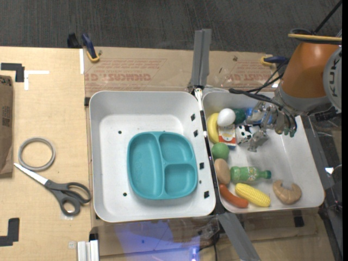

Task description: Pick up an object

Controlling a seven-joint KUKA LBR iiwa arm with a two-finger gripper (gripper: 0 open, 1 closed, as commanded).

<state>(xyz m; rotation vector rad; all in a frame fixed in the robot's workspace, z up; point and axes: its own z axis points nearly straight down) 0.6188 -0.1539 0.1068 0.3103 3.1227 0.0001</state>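
My gripper (258, 136) hangs low in the right bin (304, 162), near its back middle, under the grey arm with its orange band (308, 69). It is right next to a small black-and-white toy (246, 132) and a red-and-white carton (230, 138). To its left lie a white egg (226, 117), a banana (212, 128) and a green lime (220, 150). Toward the front are a brown potato (222, 171), a green bottle (247, 173), a corn cob (253, 194), a red sausage (233, 198) and a tan bread piece (286, 191). Nothing visibly sits in the gripper.
The left bin (109, 113) holds a teal divided plate (162, 165). Scissors (57, 188) and a tape roll (36, 153) lie on the bench at left. A grey bar (201, 56) stands behind the bins' shared wall. Bare bin floor lies right of the gripper.
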